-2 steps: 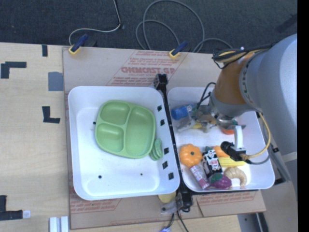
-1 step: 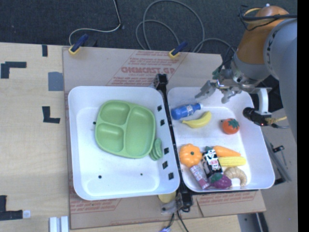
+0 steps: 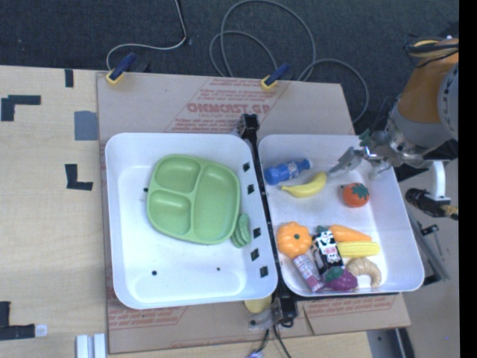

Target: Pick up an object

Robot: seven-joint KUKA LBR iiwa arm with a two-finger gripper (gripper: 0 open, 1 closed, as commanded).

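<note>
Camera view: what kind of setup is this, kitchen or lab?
Most likely a robot lab bench for pick-and-place trials, not a kitchen. Two white bins sit on a cardboard sheet held by clamps, the food is toy plastic, such as the banana, and loose cables lie behind.

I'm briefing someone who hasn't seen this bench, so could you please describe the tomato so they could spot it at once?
Look at the right bin, the one full of toy food rather than the one holding the green tray. The tomato sits alone near that bin's right wall, just below the gripper and right of the banana. It is the one round red item with a small green top.
</note>
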